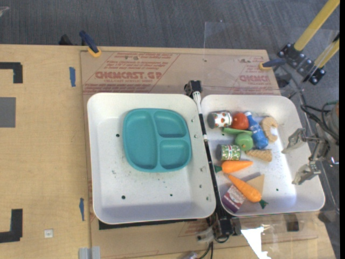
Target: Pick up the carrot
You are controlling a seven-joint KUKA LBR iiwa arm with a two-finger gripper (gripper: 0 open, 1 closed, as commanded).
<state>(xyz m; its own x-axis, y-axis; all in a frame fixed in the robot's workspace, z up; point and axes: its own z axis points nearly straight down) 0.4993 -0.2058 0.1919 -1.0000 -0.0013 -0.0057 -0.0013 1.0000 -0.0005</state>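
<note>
Two orange carrots lie in the right bin [285, 196]. The smaller carrot [236, 166] lies crosswise near the bin's middle. Just below it, a larger carrot [245, 188] lies at a slant, with a green tip at its lower right end. My gripper [299, 157] hangs over the bin's right side, well to the right of both carrots. It is open, one finger [295, 139] toward the back and the other toward the front, with nothing between them.
Around the carrots are a green-labelled can [230, 152], a green fruit [244, 140], a red tomato [240, 121], a blue bottle [258, 134], a bread slice [269, 127] and a purple item [233, 198]. A teal divided plate [157, 139] sits in the left bin [108, 188].
</note>
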